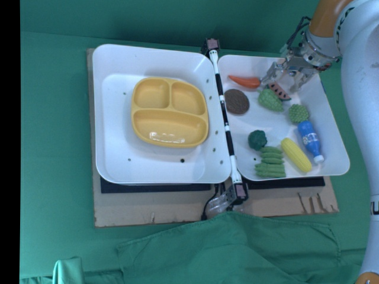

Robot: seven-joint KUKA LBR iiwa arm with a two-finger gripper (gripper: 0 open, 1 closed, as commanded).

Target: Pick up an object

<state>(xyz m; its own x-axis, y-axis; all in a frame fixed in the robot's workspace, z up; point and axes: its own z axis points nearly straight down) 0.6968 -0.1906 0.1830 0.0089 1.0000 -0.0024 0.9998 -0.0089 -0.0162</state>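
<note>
My gripper (283,80) hangs low over the far end of the right bin (331,158), open, with one finger to each side. Just below it lies a small red slice with dark seeds (282,92), touching a bumpy green fruit (270,100). I see nothing held between the fingers. An orange carrot (244,81) lies to the gripper's left. Nearer in the same bin are a brown cookie (237,101), a second bumpy green piece (298,112), a blue bottle (310,138), a yellow corn cob (295,154), a broccoli floret (257,139) and green pea pods (270,163).
The left bin (118,152) holds a yellow divided plate (170,111). A black-and-white bar (224,114) runs between the two bins. Both bins rest on cardboard (154,209) over green cloth. The grey arm (361,99) comes down the right side.
</note>
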